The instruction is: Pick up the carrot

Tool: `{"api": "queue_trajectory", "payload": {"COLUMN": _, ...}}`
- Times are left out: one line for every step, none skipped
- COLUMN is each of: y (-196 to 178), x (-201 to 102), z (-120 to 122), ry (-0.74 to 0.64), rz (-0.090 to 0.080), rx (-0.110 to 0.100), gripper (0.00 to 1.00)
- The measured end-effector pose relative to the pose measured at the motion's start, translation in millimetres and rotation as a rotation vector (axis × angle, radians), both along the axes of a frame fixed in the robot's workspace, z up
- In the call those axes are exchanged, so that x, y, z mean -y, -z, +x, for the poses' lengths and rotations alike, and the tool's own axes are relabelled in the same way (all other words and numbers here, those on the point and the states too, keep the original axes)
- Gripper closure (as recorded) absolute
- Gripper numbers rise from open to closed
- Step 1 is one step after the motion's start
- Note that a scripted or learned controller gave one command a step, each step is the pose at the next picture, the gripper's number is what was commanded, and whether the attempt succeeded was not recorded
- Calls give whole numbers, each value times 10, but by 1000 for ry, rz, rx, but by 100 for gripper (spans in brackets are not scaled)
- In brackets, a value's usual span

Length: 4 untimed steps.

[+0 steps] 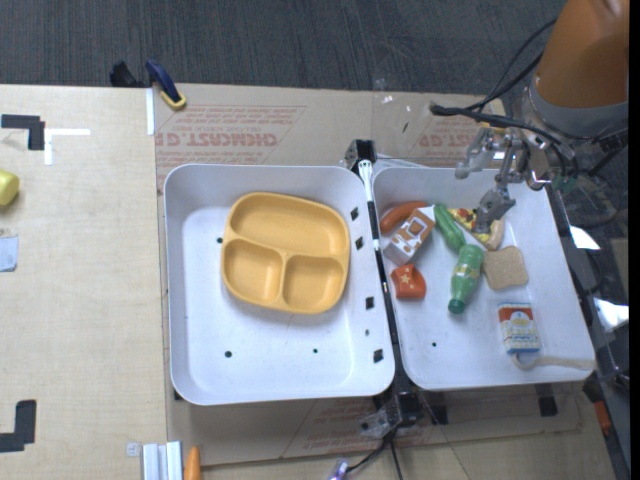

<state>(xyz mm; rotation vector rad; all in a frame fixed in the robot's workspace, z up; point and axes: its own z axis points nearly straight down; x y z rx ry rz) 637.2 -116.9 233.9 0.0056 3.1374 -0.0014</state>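
White plastic forms both shallow bins, their rounded rims meeting along a seam at the middle of the bench. The left bin (190,298) carries a yellow plate (286,252) with three compartments, smooth and matte, set toward the far edge; bare white floor surrounds it, widest along the near edge.

The right bin (440,358) is crowded in its far half. The carrot (399,214), a smooth orange taper, lies near the far-left corner, close to the seam, with a small printed carton (409,238) overlapping its near side. A red tomato (408,283) sits just nearer, close to the left rim. A green bottle (464,276) lies tilted at mid-bin, a darker green vegetable (449,227) beside the carton, and a small yellow-and-red item (470,219) past that, too jumbled to name. A tan, rough-looking slice of bread (506,268) rests toward the right rim, and a printed pouch (520,329) lies nearer the front right corner. The near-left part of this bin's floor is open.

The gripper (494,208) hangs over the far right part of this bin, by the yellow-and-red item and well apart from the carrot; whether its fingers are spread or pressed together, I cannot tell. Cables loop around the wrist below the orange band (590,43).
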Motion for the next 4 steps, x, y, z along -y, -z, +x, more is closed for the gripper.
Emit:
{"api": "queue_trajectory", "payload": {"y": 573, "x": 660, "z": 152, "ry": 311, "rz": 0, "rx": 2, "gripper": 0}}
{"api": "queue_trajectory", "payload": {"y": 977, "x": 485, "z": 121, "ry": 445, "rz": 1, "rx": 0, "gripper": 0}}
{"api": "queue_trajectory", "payload": {"y": 1086, "x": 811, "z": -343, "ry": 573, "rz": 1, "rx": -1, "gripper": 0}}
{"api": "queue_trajectory", "payload": {"y": 885, "x": 1042, "z": 103, "ry": 633, "rz": 1, "rx": 4, "gripper": 0}}
